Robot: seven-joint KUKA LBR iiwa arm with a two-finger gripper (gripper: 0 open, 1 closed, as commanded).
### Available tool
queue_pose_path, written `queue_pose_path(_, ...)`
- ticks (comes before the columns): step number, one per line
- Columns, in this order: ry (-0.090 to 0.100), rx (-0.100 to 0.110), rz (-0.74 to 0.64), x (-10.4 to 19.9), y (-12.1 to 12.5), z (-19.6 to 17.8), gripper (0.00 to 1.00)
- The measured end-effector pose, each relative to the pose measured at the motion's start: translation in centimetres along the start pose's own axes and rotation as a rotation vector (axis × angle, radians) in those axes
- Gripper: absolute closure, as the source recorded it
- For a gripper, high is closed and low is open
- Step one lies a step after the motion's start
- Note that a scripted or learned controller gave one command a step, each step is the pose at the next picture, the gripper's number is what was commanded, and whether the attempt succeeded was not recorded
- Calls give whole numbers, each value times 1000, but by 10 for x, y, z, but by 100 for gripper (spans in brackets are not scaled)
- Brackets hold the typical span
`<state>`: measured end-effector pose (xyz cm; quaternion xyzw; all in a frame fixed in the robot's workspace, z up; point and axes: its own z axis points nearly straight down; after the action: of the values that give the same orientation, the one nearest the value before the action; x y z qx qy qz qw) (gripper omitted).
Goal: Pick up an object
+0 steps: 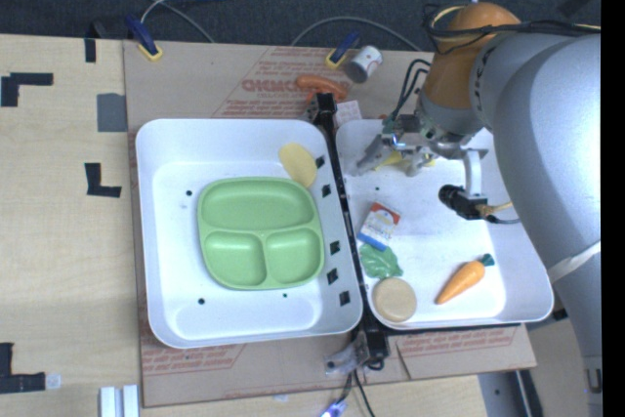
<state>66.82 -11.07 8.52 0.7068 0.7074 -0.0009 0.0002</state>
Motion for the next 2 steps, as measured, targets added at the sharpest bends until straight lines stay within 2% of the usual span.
queue_pose_path(1,0,0,0,16,0,0,0)
queue_pose_path(2,0,1,0,-3,0,-10,0)
